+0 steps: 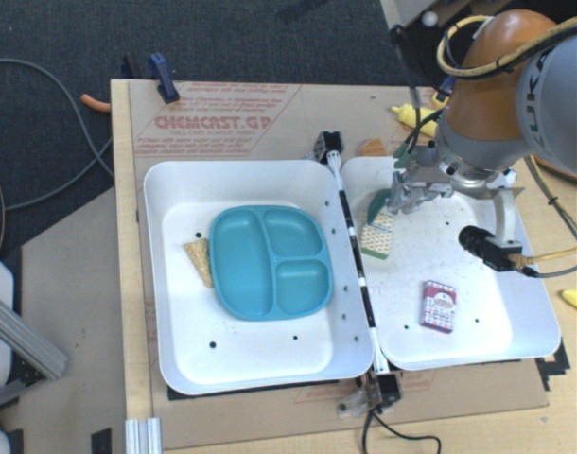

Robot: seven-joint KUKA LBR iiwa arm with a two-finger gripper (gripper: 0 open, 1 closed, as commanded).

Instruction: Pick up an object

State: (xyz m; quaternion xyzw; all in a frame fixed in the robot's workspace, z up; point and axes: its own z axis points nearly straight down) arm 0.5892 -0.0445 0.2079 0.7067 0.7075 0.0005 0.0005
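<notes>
In the right bin [515, 339], my gripper [400, 197] is low over the far left corner. A small green and white patterned packet [376, 238] lies or hangs right below and left of it, with its upper green edge touching the gripper's tip. Whether the packet is held cannot be seen. A small red and pink box [438, 306] lies flat nearer the front of the same bin. The left bin [166, 253] holds a teal divided plate [270, 261] with a tan cracker-like piece [199, 256] poking out from under its left edge.
A black part [487, 247] attached to the arm juts over the right bin's middle. Behind the right bin lie a yellow item [408, 114] and an orange one [372, 147]. A blue clamp [163, 76] sits at the board's far left corner. Cables run along the right.
</notes>
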